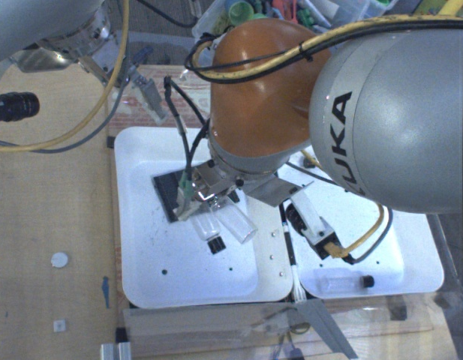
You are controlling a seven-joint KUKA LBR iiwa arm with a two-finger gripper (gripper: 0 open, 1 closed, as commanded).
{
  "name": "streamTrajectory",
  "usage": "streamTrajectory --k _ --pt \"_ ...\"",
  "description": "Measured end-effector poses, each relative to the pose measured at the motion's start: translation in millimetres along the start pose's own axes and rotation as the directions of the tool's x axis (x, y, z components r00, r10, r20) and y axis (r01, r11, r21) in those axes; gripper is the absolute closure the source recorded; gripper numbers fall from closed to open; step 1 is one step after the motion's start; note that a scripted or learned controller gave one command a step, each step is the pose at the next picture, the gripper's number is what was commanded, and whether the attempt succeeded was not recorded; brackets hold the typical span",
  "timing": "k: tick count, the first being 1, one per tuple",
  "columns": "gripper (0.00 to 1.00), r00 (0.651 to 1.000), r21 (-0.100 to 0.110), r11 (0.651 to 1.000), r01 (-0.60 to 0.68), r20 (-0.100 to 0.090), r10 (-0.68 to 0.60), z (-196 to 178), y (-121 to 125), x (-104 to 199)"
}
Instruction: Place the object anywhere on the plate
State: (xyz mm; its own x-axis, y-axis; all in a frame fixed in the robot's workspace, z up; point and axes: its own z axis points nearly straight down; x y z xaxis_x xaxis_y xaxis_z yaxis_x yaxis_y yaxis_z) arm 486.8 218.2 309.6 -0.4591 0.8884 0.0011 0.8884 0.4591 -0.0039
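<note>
While the arm is leaning in over the left bin (141, 223), a small black piece (216, 244) is lying on the white floor just off the dark square plate (168, 192), on the side nearer the camera, not on it. Can't say for sure if that's the task's thing, it's tiny. The end effector (225, 235) is hanging right over that piece, just beside the plate, and its two clear fingers (239, 223) are looking spread apart with nothing between them as far as I can tell. The arm's big orange band (254, 88) is sitting above the plate in the view and hiding its far corner. Well right of the plate, a clear tube with a black cap (347, 282) is lying in the right bin (419, 268). Left of the plate, a small white disc (59, 259) is sitting on the wooden surface (51, 201).
</note>
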Motion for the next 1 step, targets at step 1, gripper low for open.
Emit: streamTrajectory --k 1 --pt "1.00 0.957 -0.004 0.957 -0.291 0.000 0.291 40.4 34.5 -83.0"
